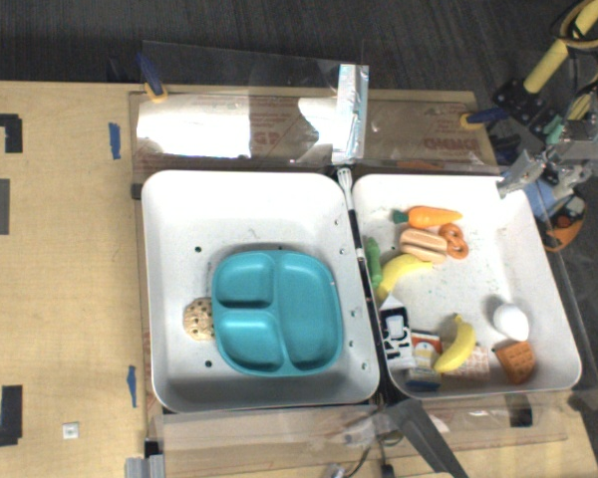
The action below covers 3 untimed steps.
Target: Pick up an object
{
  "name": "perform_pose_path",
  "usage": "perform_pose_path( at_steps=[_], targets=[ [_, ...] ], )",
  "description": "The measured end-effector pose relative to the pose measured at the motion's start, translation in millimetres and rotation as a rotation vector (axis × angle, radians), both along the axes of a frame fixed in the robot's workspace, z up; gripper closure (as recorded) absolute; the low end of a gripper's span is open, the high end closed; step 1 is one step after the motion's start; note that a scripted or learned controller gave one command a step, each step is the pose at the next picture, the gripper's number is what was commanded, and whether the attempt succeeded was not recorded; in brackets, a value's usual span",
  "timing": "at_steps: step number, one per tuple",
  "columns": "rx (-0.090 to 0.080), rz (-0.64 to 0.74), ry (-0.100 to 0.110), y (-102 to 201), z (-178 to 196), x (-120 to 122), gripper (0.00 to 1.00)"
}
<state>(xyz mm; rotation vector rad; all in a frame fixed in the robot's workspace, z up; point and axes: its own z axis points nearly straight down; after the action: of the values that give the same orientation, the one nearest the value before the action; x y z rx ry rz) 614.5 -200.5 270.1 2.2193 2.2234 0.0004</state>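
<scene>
The right bin (538, 267) holds several toy foods: an orange carrot (434, 214), a hot dog (424, 243), a pretzel (454, 240), a green piece (374, 260), a yellow fruit (399, 271), a banana (457, 345), a white egg (510, 321) and a small orange cup (515, 359). My gripper (526, 174) hangs at the bin's far right corner, outside its rim and away from all of them. Nothing can be seen in it.
In the left bin (169, 217) lie a teal divided plate (276, 310) and, beside it on the left, a cookie (197, 318). A black-and-white card (396, 333) and a flat packet (427, 355) lie at the right bin's near left. Yellow cables (568, 38) trail behind the arm.
</scene>
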Motion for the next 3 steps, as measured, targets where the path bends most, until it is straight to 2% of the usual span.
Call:
perform_pose_path(
  at_steps=[1,2,3],
  targets=[
    [-0.002,-0.062,-0.006,26,37,11,0.0],
    [0.001,-0.33,0.008,42,-93,11,0.0],
    [0.0,-0.299,-0.005,44,-182,14,0.0]
  ],
)
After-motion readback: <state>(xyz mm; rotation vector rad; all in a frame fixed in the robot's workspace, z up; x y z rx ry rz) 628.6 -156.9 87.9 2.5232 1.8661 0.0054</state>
